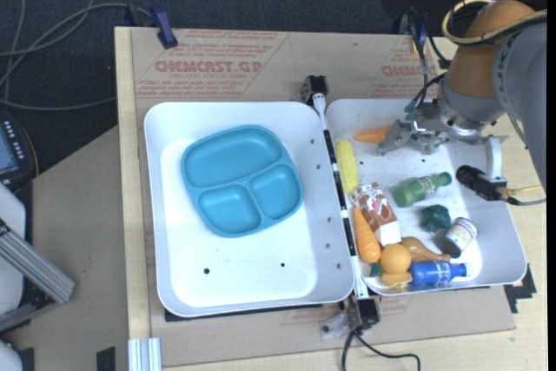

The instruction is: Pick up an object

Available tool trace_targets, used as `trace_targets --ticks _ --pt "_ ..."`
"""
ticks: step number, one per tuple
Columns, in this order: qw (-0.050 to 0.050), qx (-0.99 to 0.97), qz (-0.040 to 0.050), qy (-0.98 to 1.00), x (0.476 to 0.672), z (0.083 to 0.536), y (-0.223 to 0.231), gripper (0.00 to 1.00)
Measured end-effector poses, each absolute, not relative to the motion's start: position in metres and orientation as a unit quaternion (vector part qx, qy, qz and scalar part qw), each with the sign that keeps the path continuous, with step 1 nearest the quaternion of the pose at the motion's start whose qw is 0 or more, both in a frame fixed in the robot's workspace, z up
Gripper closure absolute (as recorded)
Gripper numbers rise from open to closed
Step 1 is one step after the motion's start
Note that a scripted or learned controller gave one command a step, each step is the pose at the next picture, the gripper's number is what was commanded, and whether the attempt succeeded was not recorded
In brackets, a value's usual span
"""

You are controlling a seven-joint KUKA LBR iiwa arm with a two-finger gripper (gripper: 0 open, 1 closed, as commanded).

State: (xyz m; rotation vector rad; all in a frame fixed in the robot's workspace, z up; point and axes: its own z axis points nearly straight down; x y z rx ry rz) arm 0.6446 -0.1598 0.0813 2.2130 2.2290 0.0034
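Observation:
The right bin (499, 226) holds several small items: a yellow corn cob (346, 165), a small orange carrot piece (373, 135), a green bottle (421, 188), a dark green lump (434, 215), a red-and-white packet (377, 211), a long carrot (366, 237), an orange fruit (395, 259), a blue bottle (439, 274) and a small round can (461, 232). My gripper (415, 136) hangs low over the bin's far end, just right of the carrot piece and above the green bottle. Nothing shows in its grasp.
The left bin (169, 213) holds a blue divided plate (241, 180). The grey arm with its orange band (482, 56) comes in from the upper right, over the right bin's far corner. A black part (474, 179) sticks out near the bin's right wall.

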Motion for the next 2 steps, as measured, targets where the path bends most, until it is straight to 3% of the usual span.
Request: trace_targets --ticks 1,2 --pt "-0.004 0.708 -0.0024 0.706 0.535 0.084 -0.155 0.0" --pt "0.001 0.707 0.0006 0.707 0.54 0.095 -0.155 1.0"
